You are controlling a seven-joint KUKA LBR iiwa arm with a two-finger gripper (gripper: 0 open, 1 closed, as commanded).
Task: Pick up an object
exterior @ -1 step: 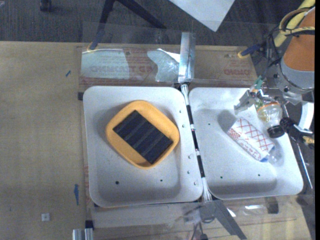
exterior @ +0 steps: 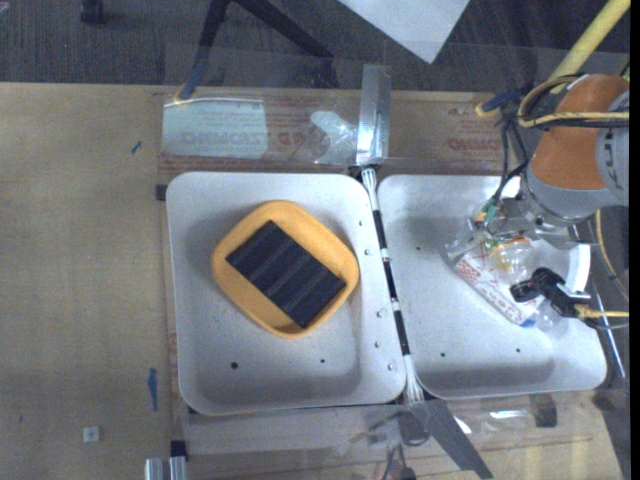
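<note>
While the arm reaches in from the right:
Gripper (exterior: pixel 510 240): low in the right bin (exterior: pixel 440 348); jaw state cannot be told.
Clear packet (exterior: pixel 497 278): beneath the gripper, crumpled.
Left bin (exterior: pixel 200 368): holds the yellow dish (exterior: pixel 285 268), well apart.

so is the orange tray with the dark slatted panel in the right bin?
No, the orange tray with the dark slatted panel lies in the left white bin.
</note>
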